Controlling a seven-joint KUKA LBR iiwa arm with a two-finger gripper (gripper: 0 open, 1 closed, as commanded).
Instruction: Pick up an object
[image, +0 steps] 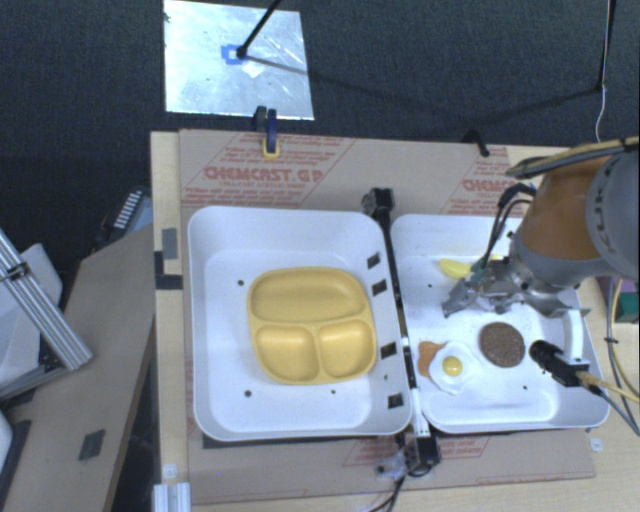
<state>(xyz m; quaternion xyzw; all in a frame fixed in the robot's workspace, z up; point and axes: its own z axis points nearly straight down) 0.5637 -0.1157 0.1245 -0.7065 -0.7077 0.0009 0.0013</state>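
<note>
Approach step: nothing is lifted yet. The grey arm with orange band (575, 215) slants in from the right above the right shallow white plastic bin (425, 240). Its gripper (470, 297) hovers beside the yellow toy banana (455, 268); whether it is spread cannot be told. The brown round patty (502, 344) and fried-egg toy (450, 366) lie nearer the front wall. Next, descend and close on one.

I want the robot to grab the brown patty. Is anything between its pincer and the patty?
Nothing visible is. The pincer sits in the right bin, and only bare white floor separates it from the brown patty. The fried egg lies off to the side.
</note>
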